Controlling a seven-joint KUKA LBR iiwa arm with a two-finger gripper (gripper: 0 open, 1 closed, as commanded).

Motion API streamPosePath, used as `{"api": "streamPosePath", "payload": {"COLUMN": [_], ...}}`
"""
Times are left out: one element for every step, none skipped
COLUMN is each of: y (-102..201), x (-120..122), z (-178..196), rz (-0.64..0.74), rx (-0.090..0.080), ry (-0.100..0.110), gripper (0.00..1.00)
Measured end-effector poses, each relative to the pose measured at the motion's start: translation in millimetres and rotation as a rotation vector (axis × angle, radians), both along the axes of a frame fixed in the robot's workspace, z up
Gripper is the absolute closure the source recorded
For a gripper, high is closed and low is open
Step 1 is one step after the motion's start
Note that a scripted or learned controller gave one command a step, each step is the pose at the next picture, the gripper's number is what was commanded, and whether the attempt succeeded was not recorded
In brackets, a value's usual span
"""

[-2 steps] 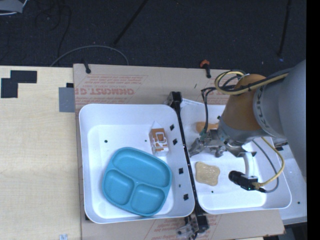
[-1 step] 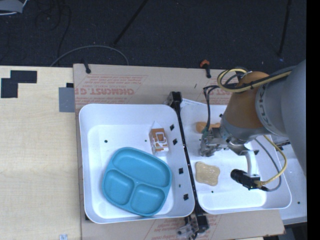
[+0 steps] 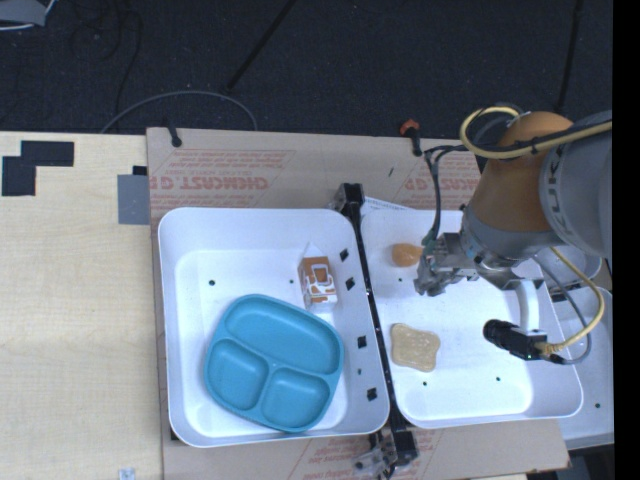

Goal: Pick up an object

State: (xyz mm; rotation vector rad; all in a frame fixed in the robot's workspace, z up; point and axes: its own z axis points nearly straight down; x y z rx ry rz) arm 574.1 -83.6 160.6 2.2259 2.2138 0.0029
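Observation:
My gripper (image 3: 431, 280) hangs low over the right bin (image 3: 500, 398), near its back left part. A small orange rounded object (image 3: 405, 255) lies just to its left and slightly behind, close to it; I cannot tell whether they touch. A flat tan piece shaped like toast (image 3: 414, 347) rests on the bin floor in front of the gripper, clearly apart from it. In the left bin (image 3: 185, 268) lie a blue divided plate (image 3: 272, 361) and a small orange-and-white box (image 3: 318, 281).
The arm's grey body with its orange band (image 3: 520, 183) covers the right bin's back right. A black part on a yellow cable (image 3: 512, 337) hangs over that bin's right side. A black divider (image 3: 365, 308) separates the bins. Light wooden bench top (image 3: 70, 318) lies to the left.

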Motion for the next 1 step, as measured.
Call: {"api": "streamPosePath", "payload": {"y": [3.6], "x": [4.7], "z": [62.0], "rz": [0.006], "rx": [0.0], "ry": [-0.001], "gripper": [1.0]}}
